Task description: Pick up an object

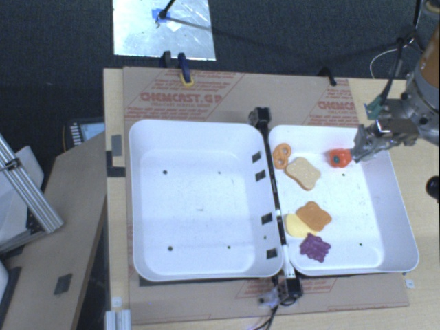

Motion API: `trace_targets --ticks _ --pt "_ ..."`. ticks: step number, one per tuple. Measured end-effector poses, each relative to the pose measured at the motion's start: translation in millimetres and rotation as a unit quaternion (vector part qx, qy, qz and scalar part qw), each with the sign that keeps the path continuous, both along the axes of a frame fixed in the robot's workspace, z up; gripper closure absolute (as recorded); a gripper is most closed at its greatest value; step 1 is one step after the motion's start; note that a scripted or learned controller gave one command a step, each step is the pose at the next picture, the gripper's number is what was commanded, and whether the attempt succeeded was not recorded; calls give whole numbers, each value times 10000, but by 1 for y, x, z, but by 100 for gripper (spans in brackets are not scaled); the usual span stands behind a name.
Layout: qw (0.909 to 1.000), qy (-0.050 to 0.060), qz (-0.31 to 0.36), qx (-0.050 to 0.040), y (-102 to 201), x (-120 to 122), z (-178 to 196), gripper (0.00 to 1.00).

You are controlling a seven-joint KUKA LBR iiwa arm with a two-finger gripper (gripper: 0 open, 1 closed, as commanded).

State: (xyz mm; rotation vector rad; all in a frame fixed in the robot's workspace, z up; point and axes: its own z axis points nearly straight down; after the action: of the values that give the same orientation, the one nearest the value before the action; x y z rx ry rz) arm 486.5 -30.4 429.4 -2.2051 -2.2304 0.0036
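The right bin (392,212) holds several toy foods: a pretzel (281,155), a slice of bread (303,173), a red tomato (338,158), an orange-brown toast piece (314,216), a yellow piece (295,225) and purple grapes (315,247). My gripper (360,153) hangs over the bin's upper right part, just right of the tomato. Its tips sit close beside the tomato, and nothing shows between them.
The left bin (137,184) lies beside the right one, with a black hinge strip (271,198) between them. Both rest on a cardboard sheet (206,95). A silver foil square (163,19) lies beyond the bench. Cables (392,53) trail at the upper right.
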Motion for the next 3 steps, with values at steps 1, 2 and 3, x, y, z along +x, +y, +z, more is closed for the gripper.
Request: trace_targets --ticks 1,2,3 --pt "10000 -34 -19 1 95 0 -26 100" --pt "10000 -44 -16 3 152 0 1 100" --pt "10000 21 -27 -21 182 12 -111 100"
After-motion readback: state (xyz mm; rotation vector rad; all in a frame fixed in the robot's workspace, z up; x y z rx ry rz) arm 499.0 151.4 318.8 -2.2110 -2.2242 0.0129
